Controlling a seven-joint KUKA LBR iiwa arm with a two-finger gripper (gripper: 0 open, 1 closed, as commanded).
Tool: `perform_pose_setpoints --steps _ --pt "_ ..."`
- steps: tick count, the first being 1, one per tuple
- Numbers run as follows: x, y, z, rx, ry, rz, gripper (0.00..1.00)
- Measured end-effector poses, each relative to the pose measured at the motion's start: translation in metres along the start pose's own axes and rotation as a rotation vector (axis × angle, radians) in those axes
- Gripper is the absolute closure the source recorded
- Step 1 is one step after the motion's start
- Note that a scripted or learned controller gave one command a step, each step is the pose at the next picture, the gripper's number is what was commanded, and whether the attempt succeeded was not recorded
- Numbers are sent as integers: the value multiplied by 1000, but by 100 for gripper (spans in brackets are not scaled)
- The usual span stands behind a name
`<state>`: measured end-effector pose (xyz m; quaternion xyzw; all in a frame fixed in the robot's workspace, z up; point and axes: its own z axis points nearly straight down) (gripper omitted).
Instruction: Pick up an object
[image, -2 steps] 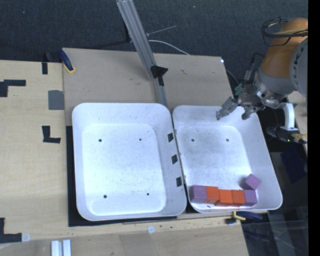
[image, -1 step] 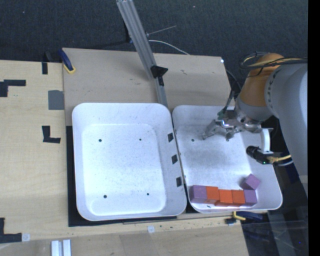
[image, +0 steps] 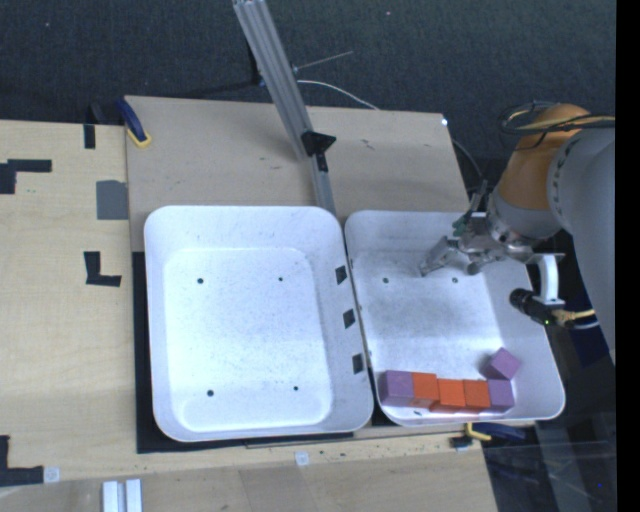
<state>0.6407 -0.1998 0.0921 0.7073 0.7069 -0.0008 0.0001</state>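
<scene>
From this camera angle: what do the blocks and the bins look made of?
Purple blocks and orange blocks: likely foam or painted wood, matte, no glare, soft edges. Bins: probably moulded plastic, white, rounded rims, faint sheen, scuffed with speckles. Can't confirm either.

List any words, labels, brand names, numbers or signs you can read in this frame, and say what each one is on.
None: no readable text shows in this view.
The purple and orange blocks in the right bin have plain faces.
The black marks on the left bin's edge are bare tabs or tape, not letters.
The black tape pieces on the bench form shapes, not writing.
The arm shows no legible brand or number.
</scene>
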Motion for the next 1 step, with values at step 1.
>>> perform_pose_setpoints --steps 1 --pt "65 21 0 -1 3 -8 0"
